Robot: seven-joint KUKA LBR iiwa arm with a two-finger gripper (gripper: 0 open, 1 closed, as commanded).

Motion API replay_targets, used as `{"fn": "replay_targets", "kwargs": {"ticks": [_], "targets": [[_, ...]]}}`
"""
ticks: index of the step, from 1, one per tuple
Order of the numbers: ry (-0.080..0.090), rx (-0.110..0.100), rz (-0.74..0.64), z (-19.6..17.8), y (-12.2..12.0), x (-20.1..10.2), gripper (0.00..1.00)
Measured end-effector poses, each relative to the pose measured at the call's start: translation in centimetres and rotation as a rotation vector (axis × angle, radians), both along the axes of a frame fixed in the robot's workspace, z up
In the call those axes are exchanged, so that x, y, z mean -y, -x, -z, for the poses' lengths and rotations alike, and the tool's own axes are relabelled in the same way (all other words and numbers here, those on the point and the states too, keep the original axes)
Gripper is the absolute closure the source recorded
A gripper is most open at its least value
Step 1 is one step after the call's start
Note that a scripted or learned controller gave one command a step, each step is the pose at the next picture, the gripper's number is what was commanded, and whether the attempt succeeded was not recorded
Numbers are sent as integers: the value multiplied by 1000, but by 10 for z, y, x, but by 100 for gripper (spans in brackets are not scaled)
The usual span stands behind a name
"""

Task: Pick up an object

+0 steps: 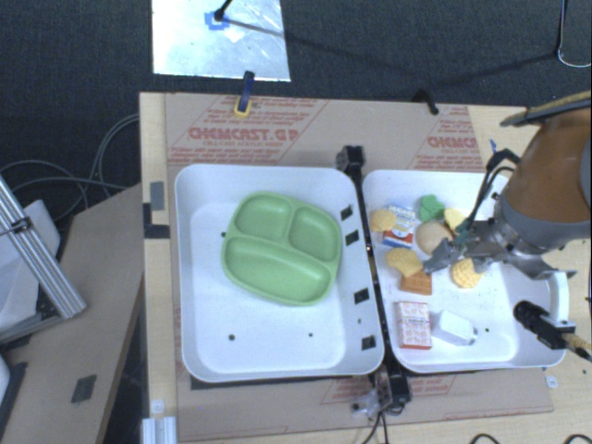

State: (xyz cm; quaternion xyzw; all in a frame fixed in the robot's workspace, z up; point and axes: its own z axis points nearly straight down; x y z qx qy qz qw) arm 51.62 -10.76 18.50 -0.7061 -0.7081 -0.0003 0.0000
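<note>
We see the grey arm's two-finger gripper (442, 254) low in the right shallow white bin (490, 354), among small plastic toy foods (404, 239); we cannot tell its state. At nine o'clock, a green divided plastic plate (281, 248) lies in the left bin (208, 340).

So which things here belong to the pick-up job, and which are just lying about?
Job:
- pincer, low over the toy food
- right bin
- toy food pile: green piece, yellow waffle, tan round piece
- red-and-white packet, white block

Lying about:
- left bin with the green divided plate
- foil sheet
- cables
</note>
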Motion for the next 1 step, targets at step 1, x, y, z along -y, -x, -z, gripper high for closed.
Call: {"fn": "replay_targets", "kwargs": {"ticks": [1], "targets": [[-1,-3,2,44,6,3,0]]}}
